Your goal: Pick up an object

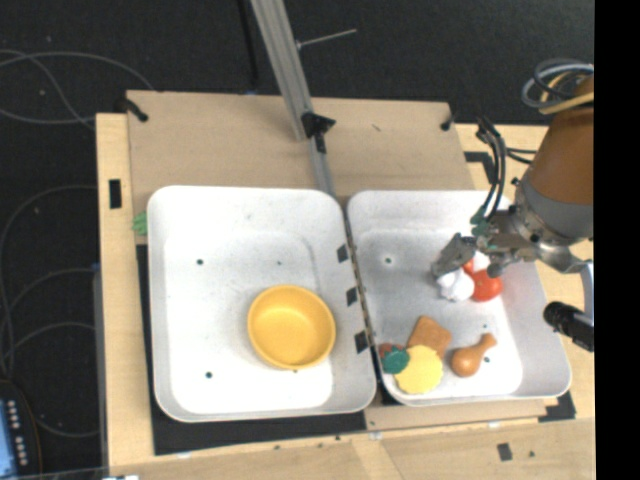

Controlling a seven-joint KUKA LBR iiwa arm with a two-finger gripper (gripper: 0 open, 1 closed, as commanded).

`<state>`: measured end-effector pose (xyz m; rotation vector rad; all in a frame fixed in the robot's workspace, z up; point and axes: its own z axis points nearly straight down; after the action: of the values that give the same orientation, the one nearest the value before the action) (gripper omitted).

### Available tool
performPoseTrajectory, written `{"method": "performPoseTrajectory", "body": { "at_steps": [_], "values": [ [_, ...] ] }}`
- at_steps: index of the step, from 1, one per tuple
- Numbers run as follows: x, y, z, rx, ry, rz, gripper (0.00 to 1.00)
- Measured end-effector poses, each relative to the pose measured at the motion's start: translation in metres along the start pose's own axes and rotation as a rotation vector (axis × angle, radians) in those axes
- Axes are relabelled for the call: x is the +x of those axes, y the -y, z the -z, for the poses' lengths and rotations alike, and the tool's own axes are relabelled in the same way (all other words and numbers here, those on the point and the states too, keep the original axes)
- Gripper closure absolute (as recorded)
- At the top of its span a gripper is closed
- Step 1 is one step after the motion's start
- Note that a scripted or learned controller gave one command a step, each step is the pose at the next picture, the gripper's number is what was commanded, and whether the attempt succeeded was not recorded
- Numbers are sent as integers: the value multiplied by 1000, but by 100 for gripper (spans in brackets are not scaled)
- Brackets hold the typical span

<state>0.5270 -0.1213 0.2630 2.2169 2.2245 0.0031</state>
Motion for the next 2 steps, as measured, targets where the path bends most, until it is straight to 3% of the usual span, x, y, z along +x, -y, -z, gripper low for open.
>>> {"method": "performPoseTrajectory", "body": {
  "at_steps": [1, 2],
  "values": [
    [0, 0, 0, 0, 0, -2, 0],
    [-3, 4, -43, 5, 3, -4, 0]
  ]
}}
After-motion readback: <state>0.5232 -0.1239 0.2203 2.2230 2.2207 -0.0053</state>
